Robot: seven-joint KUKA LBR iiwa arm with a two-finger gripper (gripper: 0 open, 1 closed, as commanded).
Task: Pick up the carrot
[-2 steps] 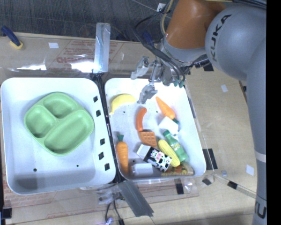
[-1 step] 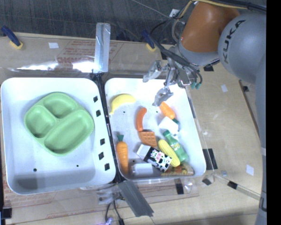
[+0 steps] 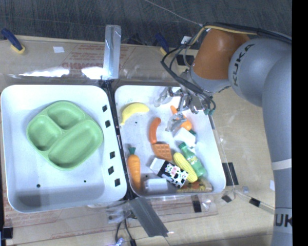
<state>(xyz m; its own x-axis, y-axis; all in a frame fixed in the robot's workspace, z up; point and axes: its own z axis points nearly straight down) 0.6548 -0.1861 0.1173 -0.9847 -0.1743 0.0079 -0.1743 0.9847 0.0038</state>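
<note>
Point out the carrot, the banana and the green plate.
carrot point(image 3: 134, 169): camera view, middle of its orange body.
banana point(image 3: 133, 109): camera view, middle of the curve.
green plate point(image 3: 65, 134): camera view, ridge between its compartments.

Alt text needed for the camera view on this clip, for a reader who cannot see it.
A grey arm's gripper hangs over the far end of the right bin, which holds toy food; the carrot lies apart from it, along the bin's left wall at the near end. A yellow banana lies near the far end. The left bin holds a green divided plate.
</note>
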